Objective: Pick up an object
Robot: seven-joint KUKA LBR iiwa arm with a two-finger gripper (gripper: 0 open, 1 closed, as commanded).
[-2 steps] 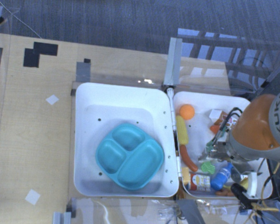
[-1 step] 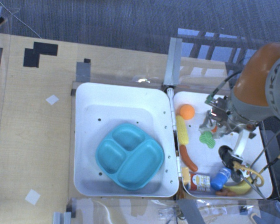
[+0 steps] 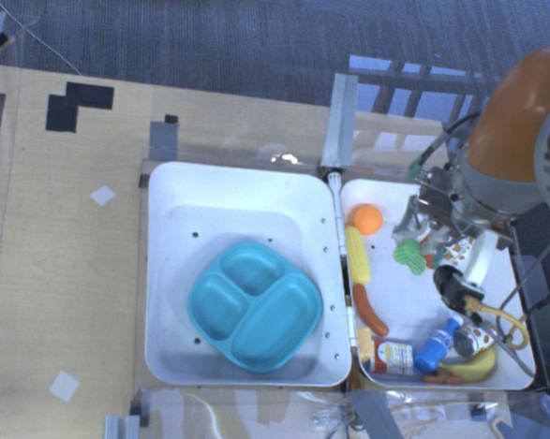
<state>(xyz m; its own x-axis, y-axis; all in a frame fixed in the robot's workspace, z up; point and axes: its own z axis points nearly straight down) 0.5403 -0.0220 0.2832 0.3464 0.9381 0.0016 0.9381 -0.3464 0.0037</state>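
Corn cob (image 3: pixel 356 254), upright, long axis near-vertical

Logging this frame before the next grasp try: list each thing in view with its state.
blue divided plate: flat in left bin, nothing on it
corn cob: lying along right bin's left wall
orange ball: resting loose
banana: lying in near corner
gripper: low over right bin
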